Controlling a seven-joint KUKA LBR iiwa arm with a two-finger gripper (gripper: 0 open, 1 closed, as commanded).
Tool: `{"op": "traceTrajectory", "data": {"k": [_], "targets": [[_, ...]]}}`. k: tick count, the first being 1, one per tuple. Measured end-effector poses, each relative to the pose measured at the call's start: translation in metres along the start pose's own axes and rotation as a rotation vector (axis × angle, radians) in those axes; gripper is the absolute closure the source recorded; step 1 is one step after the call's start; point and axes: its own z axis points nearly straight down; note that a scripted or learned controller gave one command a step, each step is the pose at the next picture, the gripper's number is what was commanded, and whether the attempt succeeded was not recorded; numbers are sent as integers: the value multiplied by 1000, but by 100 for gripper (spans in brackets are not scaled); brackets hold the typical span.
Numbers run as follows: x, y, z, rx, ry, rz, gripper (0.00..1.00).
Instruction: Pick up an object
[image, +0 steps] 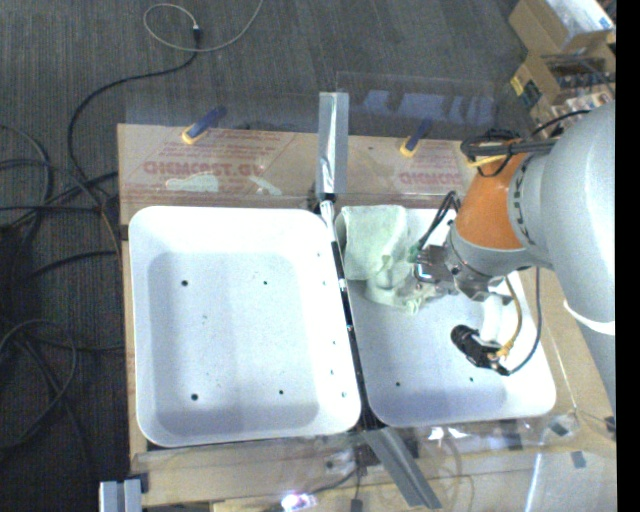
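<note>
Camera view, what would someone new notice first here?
Most striking is the big grey arm with its orange band, reaching in from the right over the right white bin. Beneath it, a crumpled pale green cloth lies in that bin's upper left corner, with the claw at its edge. The left white bin sits alongside.

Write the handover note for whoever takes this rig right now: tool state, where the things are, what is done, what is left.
Tool: low in the right bin, at the right edge of the pale green cloth; whether it grips anything cannot be told from this view.
Things: the cloth lies crumpled in the right bin's upper left corner, against the divider beside the left bin.
Done: arm brought down to the cloth.
Left: confirm a grasp, then lift the cloth clear; nothing looks raised yet.
</note>
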Motion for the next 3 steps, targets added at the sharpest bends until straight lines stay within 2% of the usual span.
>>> {"op": "traceTrajectory", "data": {"k": [1,2,3], "targets": [[-10,-10,-134,22,-1,109,0],[3,9,-104,23,4,-199,0],[-3,-1,-9,2,4,-305,0]]}}
